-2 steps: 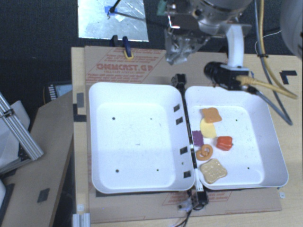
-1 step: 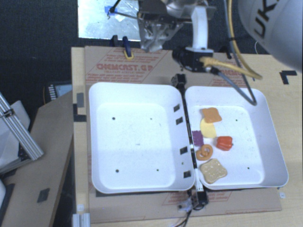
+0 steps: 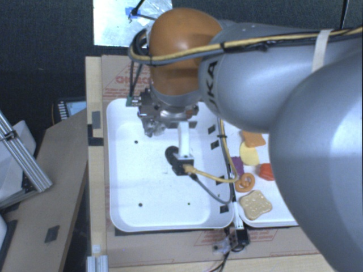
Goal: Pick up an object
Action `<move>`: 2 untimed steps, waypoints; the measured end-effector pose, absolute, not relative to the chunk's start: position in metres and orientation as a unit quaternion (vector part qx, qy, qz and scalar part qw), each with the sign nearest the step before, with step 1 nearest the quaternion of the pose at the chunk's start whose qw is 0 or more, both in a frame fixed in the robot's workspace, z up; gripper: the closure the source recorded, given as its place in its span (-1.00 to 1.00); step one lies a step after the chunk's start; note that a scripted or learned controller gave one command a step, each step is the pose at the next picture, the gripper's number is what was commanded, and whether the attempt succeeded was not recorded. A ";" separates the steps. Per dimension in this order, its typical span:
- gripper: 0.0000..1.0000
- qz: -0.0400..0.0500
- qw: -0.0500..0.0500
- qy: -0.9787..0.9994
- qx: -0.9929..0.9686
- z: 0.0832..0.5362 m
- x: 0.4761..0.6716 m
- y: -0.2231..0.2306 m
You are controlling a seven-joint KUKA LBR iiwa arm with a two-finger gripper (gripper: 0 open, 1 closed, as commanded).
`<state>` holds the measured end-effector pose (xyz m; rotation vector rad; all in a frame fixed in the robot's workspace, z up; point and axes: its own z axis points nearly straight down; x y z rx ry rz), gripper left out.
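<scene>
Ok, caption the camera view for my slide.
End effector over the left bin; a pretzel, a cracker and other toy foods lie in the right bin.

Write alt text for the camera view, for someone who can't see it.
A grey robot arm with an orange band reaches over the left white bin. The right bin holds small toy foods, among them a pretzel and a cracker.

White bin (image 3: pixel 142 186), yellow block (image 3: pixel 249 153), purple piece (image 3: pixel 237 165)
</scene>
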<state>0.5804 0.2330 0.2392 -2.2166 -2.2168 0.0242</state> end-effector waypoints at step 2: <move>1.00 -0.010 -0.004 -0.709 -0.706 0.546 0.579 0.234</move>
